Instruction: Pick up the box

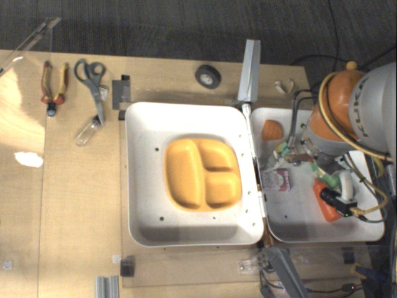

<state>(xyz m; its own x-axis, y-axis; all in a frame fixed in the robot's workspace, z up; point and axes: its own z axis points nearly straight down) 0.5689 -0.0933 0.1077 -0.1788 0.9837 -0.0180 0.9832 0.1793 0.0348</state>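
A wooden bench (74, 228) is carrying two white bins; beyond its far edge is lying dark carpet (155, 11). In the right bin (310, 231), the small box (276, 180) is lying flat near the left wall, its orientation unclear. The gripper (291, 156) is hovering just beyond it; finger state cannot be told. The left bin (142, 166) is holding a yellow divided tray (201, 172). Scissors (93, 82) are resting far left.

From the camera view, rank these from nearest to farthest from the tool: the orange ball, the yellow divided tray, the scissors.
Measured from the tool over the right bin:
1. Orange ball, same bin, at its top-left corner.
2. Yellow divided tray, middle of the left bin.
3. Scissors, on the bench's far left.
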